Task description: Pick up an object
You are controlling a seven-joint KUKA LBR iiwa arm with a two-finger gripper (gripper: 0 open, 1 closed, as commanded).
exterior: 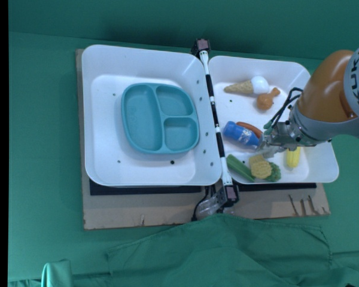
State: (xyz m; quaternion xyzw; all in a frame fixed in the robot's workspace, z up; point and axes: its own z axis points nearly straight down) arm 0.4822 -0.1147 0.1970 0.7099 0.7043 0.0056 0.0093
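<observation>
The right bin (299,76) holds several toy foods. An ice cream cone (246,86) and a brown drumstick (265,100) lie at the back. A blue bottle (240,134) and an orange-red sausage (250,128) lie in the middle. At the front are a green cucumber (240,167), a round yellow piece on a green leaf (262,169) and a yellow corn cob (293,156). My gripper (269,140) hangs low over the bin, just right of the bottle and sausage and above the yellow piece.
The left bin (107,64) holds a teal three-compartment plate (160,117). A black-and-white divider bar (213,109) runs between the bins. Green cloth (227,250) lies bunched at the front of the bench. The arm's orange band (326,88) overhangs the right bin's right side.
</observation>
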